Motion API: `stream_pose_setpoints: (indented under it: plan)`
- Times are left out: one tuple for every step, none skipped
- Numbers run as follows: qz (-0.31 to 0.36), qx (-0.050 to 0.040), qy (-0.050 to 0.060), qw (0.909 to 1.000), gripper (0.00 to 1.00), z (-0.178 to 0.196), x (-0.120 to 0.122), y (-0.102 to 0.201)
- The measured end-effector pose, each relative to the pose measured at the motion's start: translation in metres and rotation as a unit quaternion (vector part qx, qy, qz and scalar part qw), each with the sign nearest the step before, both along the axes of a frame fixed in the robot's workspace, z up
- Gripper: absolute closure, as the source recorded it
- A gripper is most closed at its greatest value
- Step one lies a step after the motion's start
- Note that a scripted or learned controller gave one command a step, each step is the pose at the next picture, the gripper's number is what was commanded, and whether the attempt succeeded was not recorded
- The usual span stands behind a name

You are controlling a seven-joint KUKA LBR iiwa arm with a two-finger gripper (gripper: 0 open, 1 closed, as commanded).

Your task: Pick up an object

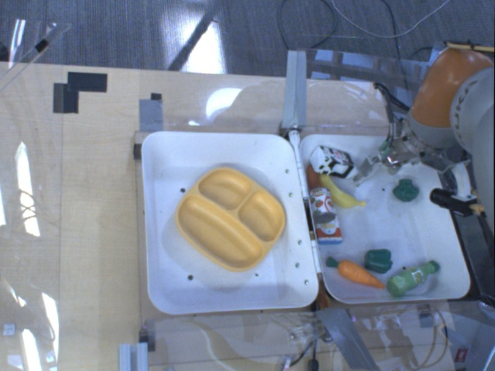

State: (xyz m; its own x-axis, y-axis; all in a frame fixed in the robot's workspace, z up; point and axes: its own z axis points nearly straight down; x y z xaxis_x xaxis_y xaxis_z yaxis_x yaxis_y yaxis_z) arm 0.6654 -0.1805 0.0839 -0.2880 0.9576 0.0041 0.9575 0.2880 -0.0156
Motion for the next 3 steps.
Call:
stream_pose_setpoints:
  plan:
    - [0.076,-0.0014,-0.014,0.9970,0.00,0.102,-0.029,-0.025]
    - [0.084,-0.0002,-0.004,0.9964,0.00,0.006,0.003,0.024]
    - [0.194,-0.0007,-0.014,0.9810,0.00,0.006,-0.040,0.081]
